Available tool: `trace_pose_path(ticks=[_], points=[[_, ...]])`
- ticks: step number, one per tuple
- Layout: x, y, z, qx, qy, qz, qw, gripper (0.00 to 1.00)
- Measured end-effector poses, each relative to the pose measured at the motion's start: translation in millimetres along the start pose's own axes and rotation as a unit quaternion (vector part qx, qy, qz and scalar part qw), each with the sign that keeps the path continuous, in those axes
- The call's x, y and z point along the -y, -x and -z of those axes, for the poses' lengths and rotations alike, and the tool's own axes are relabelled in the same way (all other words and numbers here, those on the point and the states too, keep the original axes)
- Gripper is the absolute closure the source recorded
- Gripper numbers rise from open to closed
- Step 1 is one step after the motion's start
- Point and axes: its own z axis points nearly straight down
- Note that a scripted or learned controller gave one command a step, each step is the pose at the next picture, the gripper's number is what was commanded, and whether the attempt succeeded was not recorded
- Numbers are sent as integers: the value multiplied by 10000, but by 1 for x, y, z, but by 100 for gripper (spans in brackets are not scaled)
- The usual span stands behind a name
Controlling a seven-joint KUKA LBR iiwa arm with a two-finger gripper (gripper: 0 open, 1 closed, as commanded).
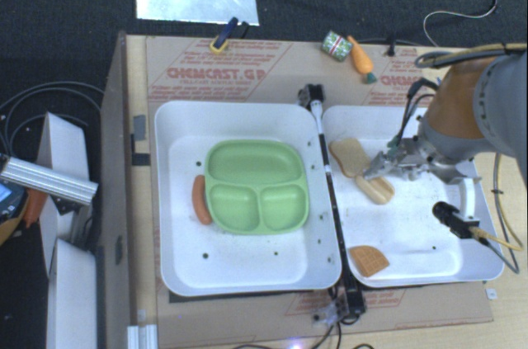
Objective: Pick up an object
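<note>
Tan piece, flat and two-lobed, maybe toy bread or a paddle. It lies in the right bin, upper-left part, just beside the divider w/ the left bin. Its lower end runs diagonally under the gripper, which sits low over it, touching or nearly so; can't tell which. Whether the gripper is open or closed can't be read from this angle, as the metal tip merges w/ the tan surface, so nothing can be called held. Judgement: approach/grasp stage, pick not yet done, since the piece looks flat on the bin floor.

Why so: the arm reaches in from the right, so the wrist angles down-left toward that item. The tan piece is prob. the target b/c it's closest to the tip. A flat shape gives little to grip, so slip risk seems real.

Further out, same bin: orange wedge near the front-left corner, well apart from the gripper. The left bin has a green plate, 3 compartments, w/ an orange sausage against its left edge. Beyond the bins, a small green can and a toy carrot lie side by side.
</note>
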Motion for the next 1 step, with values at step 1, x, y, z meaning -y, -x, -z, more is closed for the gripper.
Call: trace_pose_path(ticks=[1], points=[[24,-45,1,-8,-8,-5,10000,0]])
